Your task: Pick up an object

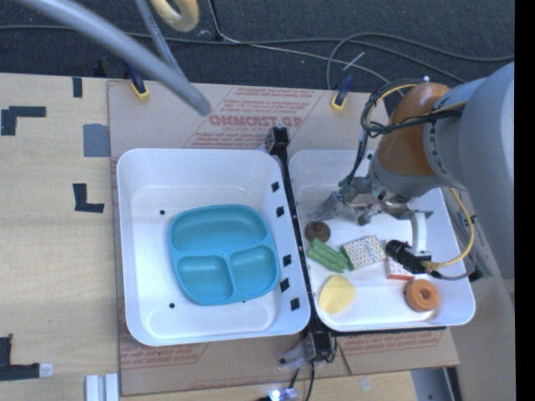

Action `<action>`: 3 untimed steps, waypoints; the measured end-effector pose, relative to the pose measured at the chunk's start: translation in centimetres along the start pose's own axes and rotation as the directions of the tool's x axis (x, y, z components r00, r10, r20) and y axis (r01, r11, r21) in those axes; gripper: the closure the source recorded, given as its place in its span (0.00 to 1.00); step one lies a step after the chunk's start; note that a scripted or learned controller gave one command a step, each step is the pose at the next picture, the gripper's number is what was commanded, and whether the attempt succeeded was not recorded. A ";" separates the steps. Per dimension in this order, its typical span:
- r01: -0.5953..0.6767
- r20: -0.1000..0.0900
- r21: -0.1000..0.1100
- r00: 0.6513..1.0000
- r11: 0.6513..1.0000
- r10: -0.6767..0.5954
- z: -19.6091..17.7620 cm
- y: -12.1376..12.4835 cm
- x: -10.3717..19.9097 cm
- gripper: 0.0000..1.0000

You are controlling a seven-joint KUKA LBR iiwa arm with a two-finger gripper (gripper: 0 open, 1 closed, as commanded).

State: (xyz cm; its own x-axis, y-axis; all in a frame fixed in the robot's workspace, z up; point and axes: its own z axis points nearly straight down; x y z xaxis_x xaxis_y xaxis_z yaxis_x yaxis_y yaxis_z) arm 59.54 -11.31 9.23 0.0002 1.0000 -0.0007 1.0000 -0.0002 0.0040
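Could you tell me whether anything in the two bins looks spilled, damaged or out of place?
Nothing stands out. The blue divided tray lies flat in the left bin; the small items, such as the doughnut and green piece, lie loose in the right bin.

Blue tray [224,253], green toy [328,256], yellow piece [337,294], orange ring [421,296], white bins [138,224].

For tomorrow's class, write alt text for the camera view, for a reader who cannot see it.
A grey robot arm reaches into the right white bin, which holds a doughnut, a yellow piece, a green piece and a small packet. The left bin holds a blue divided plate.
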 end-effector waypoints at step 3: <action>0.002 0.000 0.001 1.000 1.000 -0.002 -11.7 0.2 -0.4 1.00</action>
State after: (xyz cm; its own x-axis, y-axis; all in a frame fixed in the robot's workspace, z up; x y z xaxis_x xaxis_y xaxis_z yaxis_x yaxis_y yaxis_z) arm 59.68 -11.75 20.96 -0.0014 1.0000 -0.0004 1.0000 0.0014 0.0035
